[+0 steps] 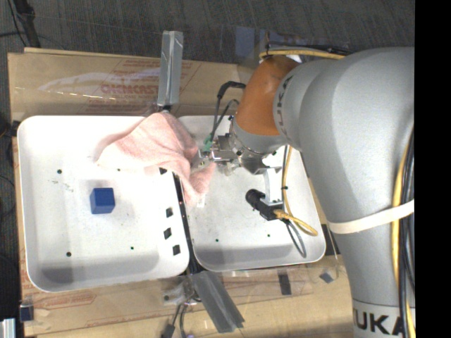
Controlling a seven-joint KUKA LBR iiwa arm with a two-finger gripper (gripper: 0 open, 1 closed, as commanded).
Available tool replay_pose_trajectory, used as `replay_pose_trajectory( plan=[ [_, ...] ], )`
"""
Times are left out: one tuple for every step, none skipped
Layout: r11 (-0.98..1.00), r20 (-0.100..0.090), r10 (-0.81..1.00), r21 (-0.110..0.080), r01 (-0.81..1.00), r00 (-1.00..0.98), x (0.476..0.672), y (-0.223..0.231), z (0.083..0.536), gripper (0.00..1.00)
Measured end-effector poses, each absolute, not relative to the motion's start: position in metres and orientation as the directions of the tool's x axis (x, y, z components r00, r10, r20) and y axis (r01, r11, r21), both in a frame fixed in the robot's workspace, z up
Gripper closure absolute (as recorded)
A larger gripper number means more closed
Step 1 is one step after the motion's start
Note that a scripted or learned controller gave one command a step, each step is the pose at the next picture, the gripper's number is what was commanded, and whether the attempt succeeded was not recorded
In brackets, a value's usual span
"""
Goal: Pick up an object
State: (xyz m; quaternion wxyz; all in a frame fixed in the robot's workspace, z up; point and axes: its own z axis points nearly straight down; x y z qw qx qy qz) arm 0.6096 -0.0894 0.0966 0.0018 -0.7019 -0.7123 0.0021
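Near me, at seven o'clock in the left white plastic bin (42, 259), sits a small blue cube (102, 200): light, rigid. Farther, a soft pink cloth (158, 146) drapes over the divider; my gripper (209, 153) touches its three o'clock edge, fingers hidden, so I cannot tell. Pinch a fold.

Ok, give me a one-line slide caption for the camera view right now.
KUKA arm's gripper at the pink cloth draped over the divide between two white bins; blue cube in the left bin.

One fixed camera looks down from above at a slant, far enough to take in both white bins, the left bin (42, 189) and the right bin (310, 248), side by side on the table (70, 76). The arm (352, 139) enters from the right.
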Motion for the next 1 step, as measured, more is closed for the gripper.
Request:
replay_pose_trajectory(
  plan=[
    [0.124,0.000,0.992,0.001,0.992,-0.124,0.6575,-0.0927,0.1146,0.00]
  ],
)
